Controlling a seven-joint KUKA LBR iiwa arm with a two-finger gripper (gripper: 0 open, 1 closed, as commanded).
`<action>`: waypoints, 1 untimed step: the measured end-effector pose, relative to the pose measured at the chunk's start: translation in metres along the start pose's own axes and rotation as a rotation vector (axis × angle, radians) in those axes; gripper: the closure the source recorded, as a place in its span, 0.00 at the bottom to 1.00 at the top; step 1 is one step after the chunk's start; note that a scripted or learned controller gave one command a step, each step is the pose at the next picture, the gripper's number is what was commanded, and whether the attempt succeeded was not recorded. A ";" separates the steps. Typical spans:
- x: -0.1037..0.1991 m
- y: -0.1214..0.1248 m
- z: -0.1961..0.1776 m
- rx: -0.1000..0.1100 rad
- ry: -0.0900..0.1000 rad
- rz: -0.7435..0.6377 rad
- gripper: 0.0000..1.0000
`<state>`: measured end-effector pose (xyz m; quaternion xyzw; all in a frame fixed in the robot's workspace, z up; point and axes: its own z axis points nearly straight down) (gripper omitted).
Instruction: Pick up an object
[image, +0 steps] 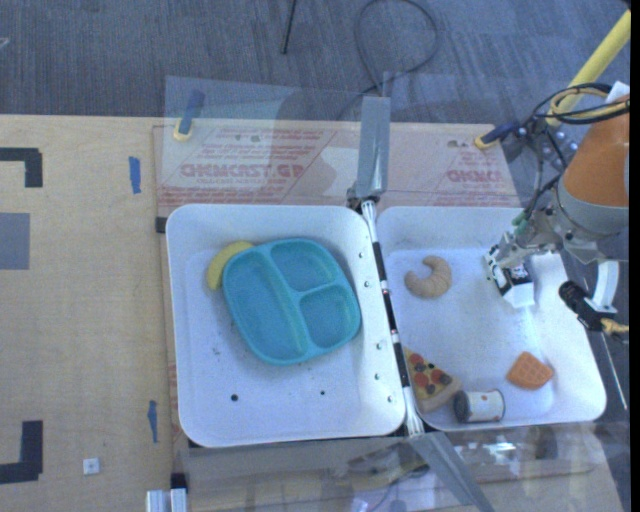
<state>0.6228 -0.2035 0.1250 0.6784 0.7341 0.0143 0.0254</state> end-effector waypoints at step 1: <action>0.000 -0.002 0.005 0.007 0.000 0.001 0.00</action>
